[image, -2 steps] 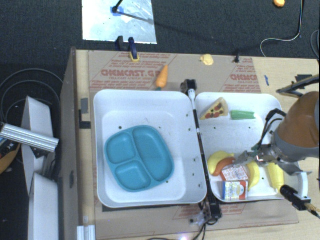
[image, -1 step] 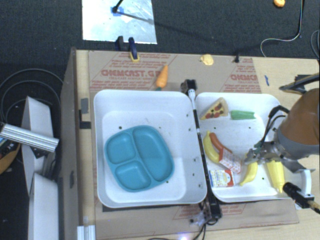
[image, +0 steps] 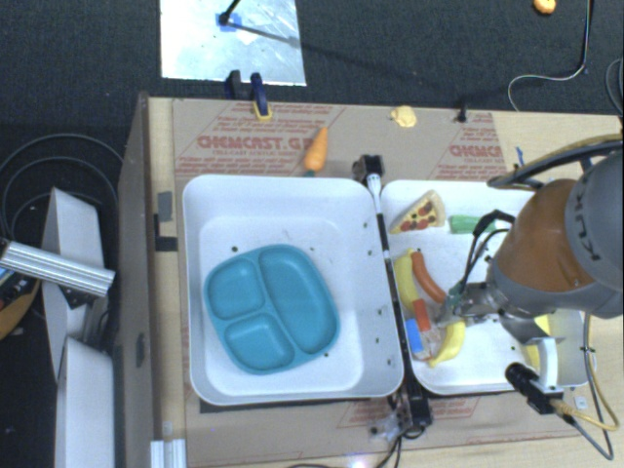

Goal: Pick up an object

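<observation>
Camera view: we see the pincer (image: 450,307) low in the right bin (image: 468,383), over a banana (image: 448,342) and hot dog (image: 426,277). Arm bulk hides its tips, so we cannot tell its state. Blue plate (image: 271,306) sits in the left bin (image: 224,208).

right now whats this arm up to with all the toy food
The grey and orange arm reaches in from the right over the right bin, its pincer low among a cluster of toy food near the bin's left side: a hot dog, a banana and a pizza slice farther back. Nothing is visibly lifted yet. The left bin holds a blue divided plate, and a carrot lies on the cardboard behind.
</observation>
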You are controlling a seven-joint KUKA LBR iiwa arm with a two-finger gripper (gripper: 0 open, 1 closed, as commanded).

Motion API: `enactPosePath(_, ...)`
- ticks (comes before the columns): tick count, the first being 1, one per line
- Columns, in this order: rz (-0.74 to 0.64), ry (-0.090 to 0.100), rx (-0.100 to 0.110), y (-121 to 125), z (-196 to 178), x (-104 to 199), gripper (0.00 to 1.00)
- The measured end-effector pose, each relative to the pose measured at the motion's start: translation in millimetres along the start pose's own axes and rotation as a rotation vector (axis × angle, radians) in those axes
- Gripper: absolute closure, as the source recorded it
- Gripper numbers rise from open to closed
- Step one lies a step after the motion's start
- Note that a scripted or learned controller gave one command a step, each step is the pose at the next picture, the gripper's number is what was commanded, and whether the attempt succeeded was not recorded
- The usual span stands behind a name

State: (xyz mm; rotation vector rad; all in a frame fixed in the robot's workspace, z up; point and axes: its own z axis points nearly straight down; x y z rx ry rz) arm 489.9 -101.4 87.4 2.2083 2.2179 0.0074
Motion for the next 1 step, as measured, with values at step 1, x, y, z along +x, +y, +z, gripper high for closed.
enactPosePath(1, -0.007, 0.006, 0.000, 32.5, -102.7, 66.5, 1.00)
